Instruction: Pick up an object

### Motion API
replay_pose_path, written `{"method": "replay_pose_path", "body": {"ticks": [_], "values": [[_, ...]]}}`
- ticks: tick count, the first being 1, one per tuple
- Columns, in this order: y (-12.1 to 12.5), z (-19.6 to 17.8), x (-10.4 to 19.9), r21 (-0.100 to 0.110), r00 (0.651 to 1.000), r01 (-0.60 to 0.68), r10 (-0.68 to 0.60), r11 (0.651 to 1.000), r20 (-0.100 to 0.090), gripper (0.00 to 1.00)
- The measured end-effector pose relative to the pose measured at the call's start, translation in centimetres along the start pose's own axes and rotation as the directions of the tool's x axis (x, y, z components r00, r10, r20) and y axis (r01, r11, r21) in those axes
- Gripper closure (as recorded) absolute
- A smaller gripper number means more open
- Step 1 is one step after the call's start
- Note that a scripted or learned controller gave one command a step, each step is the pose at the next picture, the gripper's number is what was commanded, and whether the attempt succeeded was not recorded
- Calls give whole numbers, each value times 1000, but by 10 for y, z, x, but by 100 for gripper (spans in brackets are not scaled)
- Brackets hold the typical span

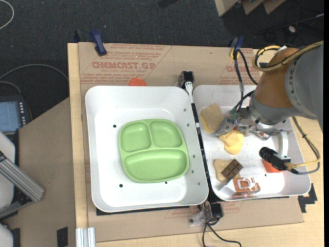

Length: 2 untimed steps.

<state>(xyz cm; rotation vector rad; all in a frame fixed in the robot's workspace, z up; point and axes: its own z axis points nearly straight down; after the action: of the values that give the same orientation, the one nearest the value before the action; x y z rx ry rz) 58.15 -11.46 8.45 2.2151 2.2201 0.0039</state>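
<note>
Yellow toy [233, 141] in right bin [293, 187], just below gripper [237, 124], maybe touching; tan piece [211, 118] at left; brown block [227, 169] lower; gripper state hidden, cannot tell; green divided tray [152, 150] in left bin [103, 148].

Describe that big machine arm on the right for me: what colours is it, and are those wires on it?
The arm is a thick, rounded grey body with a broad orange band above its wrist. Below the band sits a grey metal wrist holding the gripper, a cluster of small dark and metallic parts. Black and yellow cables loop along the arm's left side.
</note>
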Motion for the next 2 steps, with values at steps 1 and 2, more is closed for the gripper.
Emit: {"method": "replay_pose_path", "body": {"ticks": [1,2], "values": [[-23,0,2,9,1000,-3,3,1000,-4,0],[31,0,2,1,1000,0,0,1000,-1,0]]}}
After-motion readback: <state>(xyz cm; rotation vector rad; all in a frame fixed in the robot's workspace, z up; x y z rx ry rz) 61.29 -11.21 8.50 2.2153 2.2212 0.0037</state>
